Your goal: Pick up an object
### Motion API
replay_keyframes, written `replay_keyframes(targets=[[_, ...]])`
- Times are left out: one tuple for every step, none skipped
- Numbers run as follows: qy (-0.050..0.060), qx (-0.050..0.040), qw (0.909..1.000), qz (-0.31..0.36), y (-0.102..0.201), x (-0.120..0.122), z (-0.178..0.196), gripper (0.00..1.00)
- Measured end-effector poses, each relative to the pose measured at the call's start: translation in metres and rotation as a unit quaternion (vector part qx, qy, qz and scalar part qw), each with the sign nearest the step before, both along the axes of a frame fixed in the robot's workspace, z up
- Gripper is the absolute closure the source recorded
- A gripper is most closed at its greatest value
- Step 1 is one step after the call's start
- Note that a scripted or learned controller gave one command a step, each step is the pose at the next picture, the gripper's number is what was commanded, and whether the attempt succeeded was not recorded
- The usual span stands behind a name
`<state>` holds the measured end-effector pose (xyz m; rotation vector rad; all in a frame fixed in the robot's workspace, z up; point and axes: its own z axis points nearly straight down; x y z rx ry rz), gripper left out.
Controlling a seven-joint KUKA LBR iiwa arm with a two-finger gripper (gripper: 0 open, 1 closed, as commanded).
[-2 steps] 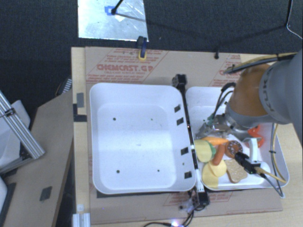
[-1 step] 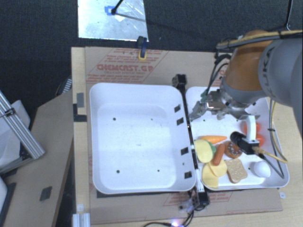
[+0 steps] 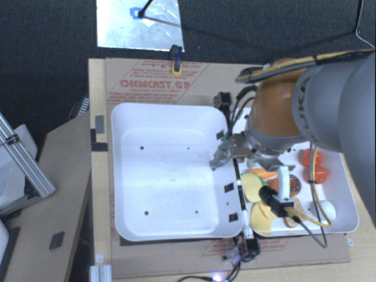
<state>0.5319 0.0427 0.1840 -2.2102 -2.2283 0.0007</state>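
A grey robot arm [image 3: 329, 104] with an orange band reaches in from the right, and its claw [image 3: 222, 154] hangs over the inner right edge of the left bin [image 3: 126, 157], by the divide between the two white bins. The things to pick lie in the right bin [image 3: 349, 213], to the claw's right and toward the near edge: yellow pieces [image 3: 254, 188], an orange piece [image 3: 265, 173], a red toy [image 3: 310, 160] and a white egg shape [image 3: 326, 209]. The claw is small and blurred, so I cannot tell how wide it stands, and nothing shows between its tips.
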Motion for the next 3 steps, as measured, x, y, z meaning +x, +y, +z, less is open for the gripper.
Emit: replay_keyframes(targets=[[-0.001,0.0011,1.0000,0.003,0.095,0.001,-0.015,0.00],[0.001,-0.0004,1.0000,0.001,0.162,-0.033,-0.104,0.00],[-0.002,0.0002,1.0000,-0.003,0.158,-0.030,-0.089,1.00]])
